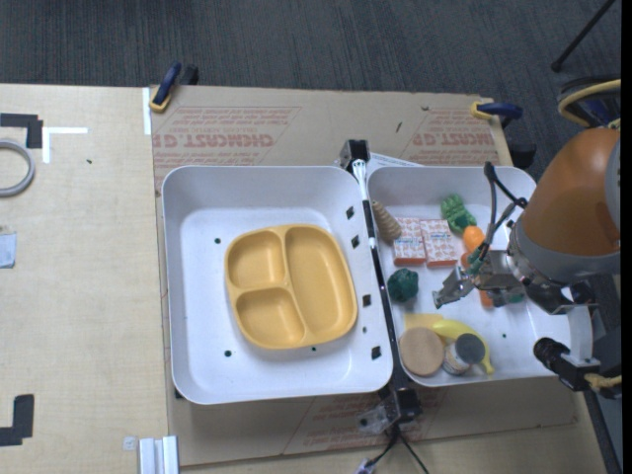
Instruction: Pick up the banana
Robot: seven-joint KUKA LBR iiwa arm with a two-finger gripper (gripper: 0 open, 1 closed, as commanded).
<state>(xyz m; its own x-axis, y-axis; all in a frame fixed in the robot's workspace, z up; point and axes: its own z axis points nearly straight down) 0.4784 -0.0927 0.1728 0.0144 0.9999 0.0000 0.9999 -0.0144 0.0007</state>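
At the near edge of the right bin (553, 375), the banana (446, 326) is seen lying on the bin floor, its long axis running roughly left to right, with one end curving down toward the near wall by a small can (464, 352). A round tan disc (423, 352) is set just beside it on the left and appears to overlap its lower edge, so little of the yellow is left bare.

Just beyond the banana, the pincer (456, 288) is found hovering above the bin floor, pointed leftward from the arm (578, 210). Whether its fingers are spread or pressed together cannot be told at this size; nothing is seen between them. The banana is therefore judged to lie nearer the camera than the pincer and slightly below it, close but apart. A short travel toward the near wall and a descent would be called for, with the fingers set across the banana's short width. Crowding by the disc and can is judged the main risk.

Left of the pincer a dark green item (402, 284) is placed, and farther back two red-and-white packets (425, 243), an orange piece (473, 236) and a green piece (455, 208).

In the left bin (197, 265), a yellow divided tray (290, 286) is held. Both bins are carried on the counter (79, 294).
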